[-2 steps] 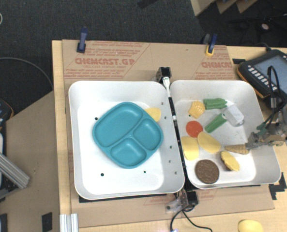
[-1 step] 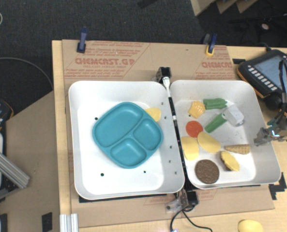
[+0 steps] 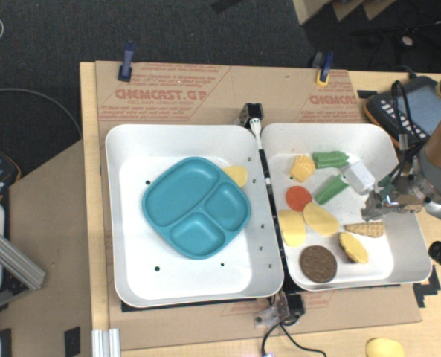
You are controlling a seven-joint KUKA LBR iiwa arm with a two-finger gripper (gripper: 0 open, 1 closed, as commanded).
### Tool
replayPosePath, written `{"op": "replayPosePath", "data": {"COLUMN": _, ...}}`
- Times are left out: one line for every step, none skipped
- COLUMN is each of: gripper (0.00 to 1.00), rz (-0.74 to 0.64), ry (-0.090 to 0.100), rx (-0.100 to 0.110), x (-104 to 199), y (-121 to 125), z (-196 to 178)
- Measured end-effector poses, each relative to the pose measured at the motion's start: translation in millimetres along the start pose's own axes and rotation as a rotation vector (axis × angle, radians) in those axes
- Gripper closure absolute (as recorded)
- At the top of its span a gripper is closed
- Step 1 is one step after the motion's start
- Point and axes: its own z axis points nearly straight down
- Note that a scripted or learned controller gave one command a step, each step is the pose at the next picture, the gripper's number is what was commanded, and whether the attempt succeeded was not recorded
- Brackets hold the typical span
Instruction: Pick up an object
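Tool (image 3: 376, 205): low over right bin (image 3: 406, 262), finger state impossible to tell
Waffle cone (image 3: 366, 230): lying just below tool
Blue plate (image 3: 196, 207): left bin (image 3: 123, 199)
Bins: on worktop (image 3: 205, 95)

Both my bins (image 3: 123, 222) are white. The divided plate (image 3: 196, 207) is teal-blue, with a yellow piece (image 3: 236, 175) at its edge. In the other bin: yellow corn (image 3: 303, 168), two green pieces (image 3: 329, 158), a red-orange disc (image 3: 298, 197), a brown round cookie (image 3: 318, 263), a white block (image 3: 358, 175). My arm is grey
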Motion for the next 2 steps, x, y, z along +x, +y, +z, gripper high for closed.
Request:
{"op": "replayPosePath", "data": {"gripper": 1.00, "rz": 0.011, "ry": -0.005, "rx": 0.001, "x": -60, "y": 8, "z": 30}}
{"op": "replayPosePath", "data": {"gripper": 1.00, "rz": 0.009, "ry": 0.000, "rx": 0.006, "x": -73, "y": -3, "z": 60}}
